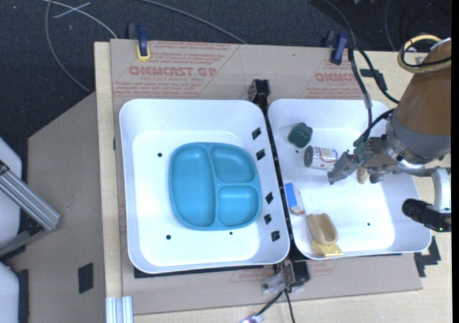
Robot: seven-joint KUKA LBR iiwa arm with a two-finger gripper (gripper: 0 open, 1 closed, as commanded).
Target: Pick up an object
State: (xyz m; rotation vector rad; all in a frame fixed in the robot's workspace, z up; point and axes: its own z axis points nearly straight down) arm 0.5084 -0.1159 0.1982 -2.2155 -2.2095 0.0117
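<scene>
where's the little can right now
The can lies on its side in the right bin, just below the green object and beside the gripper.

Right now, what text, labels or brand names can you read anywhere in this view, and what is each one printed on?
"CHEMCAST GP": red print on the brown protective sheet behind the left bin.
"CHEMCAST": the same print again behind the right bin, partly cut off.
Label on the small can: too small to read.
Print on the small blue and white packet: too blurred to read.
</scene>
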